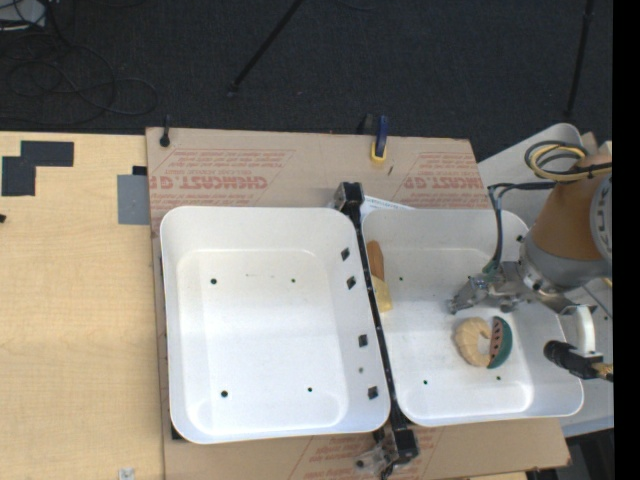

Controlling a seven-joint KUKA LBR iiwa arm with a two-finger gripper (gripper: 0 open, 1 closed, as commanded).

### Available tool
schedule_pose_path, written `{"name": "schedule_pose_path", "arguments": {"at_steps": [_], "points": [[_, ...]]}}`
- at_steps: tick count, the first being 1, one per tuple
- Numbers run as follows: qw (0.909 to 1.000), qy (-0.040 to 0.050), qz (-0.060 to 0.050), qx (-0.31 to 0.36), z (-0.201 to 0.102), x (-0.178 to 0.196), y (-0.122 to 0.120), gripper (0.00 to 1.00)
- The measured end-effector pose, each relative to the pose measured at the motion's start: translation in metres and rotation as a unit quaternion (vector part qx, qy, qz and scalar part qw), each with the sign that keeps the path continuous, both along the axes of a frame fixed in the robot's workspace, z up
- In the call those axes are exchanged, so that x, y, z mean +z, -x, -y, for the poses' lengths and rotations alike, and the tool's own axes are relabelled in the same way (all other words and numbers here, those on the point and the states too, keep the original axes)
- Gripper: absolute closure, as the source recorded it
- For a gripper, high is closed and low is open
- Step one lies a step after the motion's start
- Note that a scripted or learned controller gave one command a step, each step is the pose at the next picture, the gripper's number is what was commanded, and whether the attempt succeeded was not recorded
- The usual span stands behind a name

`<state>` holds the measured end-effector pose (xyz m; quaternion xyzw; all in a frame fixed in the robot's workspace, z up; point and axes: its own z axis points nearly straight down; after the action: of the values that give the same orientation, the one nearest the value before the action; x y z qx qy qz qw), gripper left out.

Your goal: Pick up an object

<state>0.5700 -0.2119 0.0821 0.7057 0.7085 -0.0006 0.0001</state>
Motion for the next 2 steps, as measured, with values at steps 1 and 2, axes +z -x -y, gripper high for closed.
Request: {"name": "schedule_pose_path", "arguments": {"at_steps": [1,2], "points": [[1.0000,-0.0008,-0.001,-0.001,0.001,0.016,0.001,1.00],[1.0000,-0.0007,0.000,-0.001,-0.013,0.005,-0.032,1.00]]}}
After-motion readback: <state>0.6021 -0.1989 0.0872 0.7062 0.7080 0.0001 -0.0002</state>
